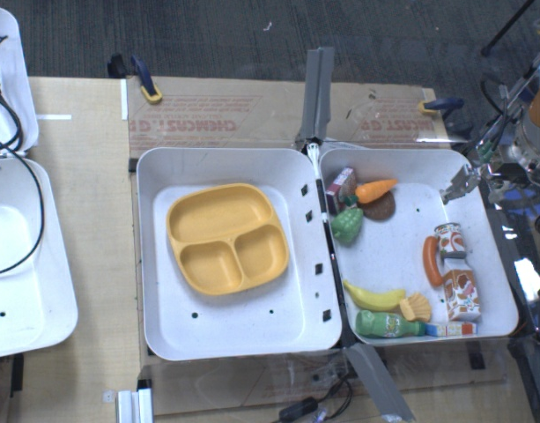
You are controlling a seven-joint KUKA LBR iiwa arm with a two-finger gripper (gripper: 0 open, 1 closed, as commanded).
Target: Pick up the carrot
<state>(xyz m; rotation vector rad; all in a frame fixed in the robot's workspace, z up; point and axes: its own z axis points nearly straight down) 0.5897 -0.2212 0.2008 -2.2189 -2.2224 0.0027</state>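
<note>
- The claw point(462, 183) sits at the right edge of the frame, over the upper right rim of the right bin point(410, 159), and whether it is apart or together cannot be told from here.
- Nothing shows between it and the toys; it is well apart from the carrot.
- The carrot point(376, 189) lies in the upper left part of the right bin, orange, tip pointing to the upper right, resting on a dark brown round piece point(381, 207).
- Just left of the carrot, a small dark red box point(340, 183) leans by the bin's left wall.
- Below that, a green leafy vegetable point(347, 224) sits near the same wall.
- Over on the bin's right side: a red sausage point(431, 261) lying lengthwise, and touching it on the right a red and white can point(457, 276) on its side.
- Lower down, a yellow banana point(375, 298) stretches across, with a tan shell-shaped piece point(417, 307) at its right end.
- Along the bottom wall, a green bottle point(389, 326) lies flat.
- The left bin point(155, 236) carries a yellow divided plate point(225, 236) with three compartments, set a little left of centre.
- Both bins rest on the table point(85, 130), with brown cardboard showing behind them at the top.
</note>
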